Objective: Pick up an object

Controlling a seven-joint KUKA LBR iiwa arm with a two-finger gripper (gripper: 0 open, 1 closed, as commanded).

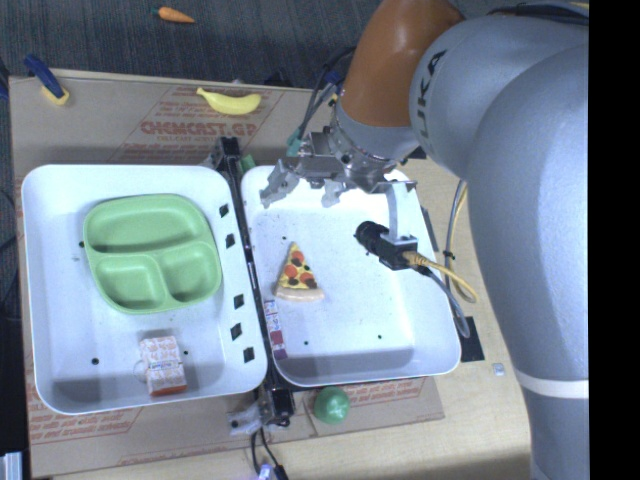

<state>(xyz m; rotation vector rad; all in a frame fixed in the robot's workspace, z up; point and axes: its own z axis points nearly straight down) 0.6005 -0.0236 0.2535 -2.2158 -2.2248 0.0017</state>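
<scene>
Hovering with jaws [300, 190] apart, empty, above the pizza slice [298, 273]; green tray [150, 253] sits apart.

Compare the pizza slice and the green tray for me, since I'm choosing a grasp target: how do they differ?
The pizza slice lies in the right bin; the green tray lies in the left bin. The slice is a small, multicoloured wedge; the tray is far larger, plain green, with compartments. Both lie flat.
</scene>
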